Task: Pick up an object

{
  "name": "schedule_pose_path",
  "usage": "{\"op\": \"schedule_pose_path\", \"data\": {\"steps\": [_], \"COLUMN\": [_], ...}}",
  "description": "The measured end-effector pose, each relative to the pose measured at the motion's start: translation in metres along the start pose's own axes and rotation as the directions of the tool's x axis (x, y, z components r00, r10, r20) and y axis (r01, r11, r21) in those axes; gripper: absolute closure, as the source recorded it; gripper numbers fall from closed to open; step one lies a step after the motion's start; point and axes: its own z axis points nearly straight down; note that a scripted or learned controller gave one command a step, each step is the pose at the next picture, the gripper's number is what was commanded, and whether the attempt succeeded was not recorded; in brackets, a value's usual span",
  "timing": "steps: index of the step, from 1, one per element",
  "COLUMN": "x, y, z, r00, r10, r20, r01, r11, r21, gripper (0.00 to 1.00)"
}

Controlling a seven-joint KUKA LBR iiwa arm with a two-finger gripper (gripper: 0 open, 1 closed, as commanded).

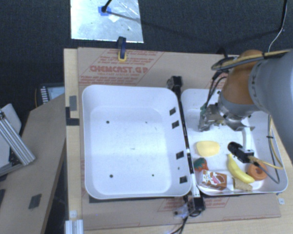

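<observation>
- A cardboard-topped bench (136, 62) bears a left bin (132, 92) and a right bin (191, 100), both white.
- The gripper (204, 124) hangs over the right bin; whether it is open or closed cannot be told.
- A lemon (207, 148) lies just in front of the gripper, apart from it.
- A banana (237, 170) and a red packet (214, 179) lie beyond the lemon.

Lemon (207, 148) behind packet (214, 179), banana (238, 170) rightward — (right bin (191, 112))
</observation>
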Motion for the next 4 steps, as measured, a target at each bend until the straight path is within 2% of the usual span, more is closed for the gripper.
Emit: {"op": "schedule_pose_path", "data": {"steps": [1, 2, 3, 4], "x": [-0.079, -0.007, -0.066, 0.002], "y": [-0.004, -0.008, -0.029, 0.003], "z": [-0.001, -0.03, -0.043, 0.002], "r00": [1.0, 1.0, 1.0, 1.0], "r10": [0.013, -0.001, 0.012, -0.001], "r20": [0.004, -0.002, 0.001, -0.001], "r01": [-0.013, 0.001, -0.012, 0.001], "r11": [1.0, 1.0, 1.0, 1.0], "r21": [0.0, 0.001, 0.003, 0.001], "gripper": [1.0, 1.0, 1.0, 1.0]}}
